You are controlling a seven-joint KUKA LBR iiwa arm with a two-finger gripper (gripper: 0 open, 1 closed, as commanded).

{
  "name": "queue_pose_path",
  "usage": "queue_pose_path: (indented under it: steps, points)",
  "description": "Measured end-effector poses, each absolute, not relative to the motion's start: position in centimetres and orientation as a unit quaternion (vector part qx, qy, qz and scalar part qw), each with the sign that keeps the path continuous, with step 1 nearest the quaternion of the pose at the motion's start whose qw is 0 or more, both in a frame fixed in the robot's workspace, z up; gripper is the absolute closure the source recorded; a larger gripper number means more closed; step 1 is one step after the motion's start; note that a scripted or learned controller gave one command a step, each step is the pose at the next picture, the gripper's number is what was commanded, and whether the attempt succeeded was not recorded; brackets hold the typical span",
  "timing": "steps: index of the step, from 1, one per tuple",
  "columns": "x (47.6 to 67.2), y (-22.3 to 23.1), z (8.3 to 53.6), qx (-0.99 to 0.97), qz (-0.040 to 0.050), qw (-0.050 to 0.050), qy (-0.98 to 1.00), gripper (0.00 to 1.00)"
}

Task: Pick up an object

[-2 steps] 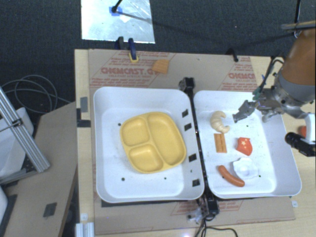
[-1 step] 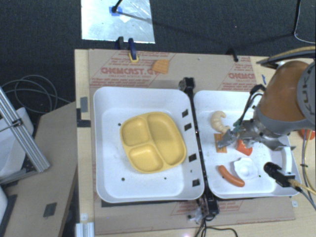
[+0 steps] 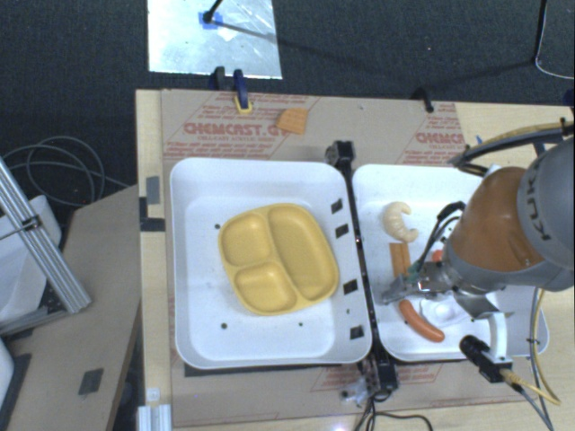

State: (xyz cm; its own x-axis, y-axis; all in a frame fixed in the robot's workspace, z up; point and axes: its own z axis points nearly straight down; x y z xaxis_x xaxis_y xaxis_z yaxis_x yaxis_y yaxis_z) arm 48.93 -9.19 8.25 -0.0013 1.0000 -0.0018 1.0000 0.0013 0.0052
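Two shallow white plastic bins sit side by side on the surface: the left bin (image 3: pixel 193 241) holds one yellow three-compartment plastic tray (image 3: pixel 278 259), and the right bin (image 3: pixel 377 187) holds the small graspable things. Counted there: one pale cream croissant-shaped piece (image 3: pixel 400 221) toward the far side, one slim orange-brown stick (image 3: pixel 399 259) just near of it, and one reddish-orange sausage-shaped toy (image 3: pixel 421 321) near the bin's near edge. One tan cracker-like square (image 3: pixel 292 120) lies outside both bins on the far cardboard.

One pincer (image 3: pixel 402 288) hangs low in the right bin at the end of the grey arm with its orange band (image 3: pixel 490 218), between the stick and the sausage and close to both. Whether its fingers are spread or closed cannot be made out, and nothing is visibly between them, so no pick is confirmed.

Several risks follow from this position. With two slender objects so near the tips, a descent could land between them and close on neither. It could also nudge the sausage, whose rounded form looks likely to roll toward the bin wall. The stick lies flat, so fingers may skid over it. The divider between the bins is close on the left, and a drift that way could strike it.
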Motion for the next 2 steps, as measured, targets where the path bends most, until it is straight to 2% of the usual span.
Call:
queue_pose_path:
  steps: [1, 2]
  points:
    - [49.2, -9.3, 9.7, 0.707, 0.0024, 0.004, 0.707, 1.00]
    - [48.8, -3.0, 18.9, 0.703, 0.0040, 0.002, 0.711, 1.00]
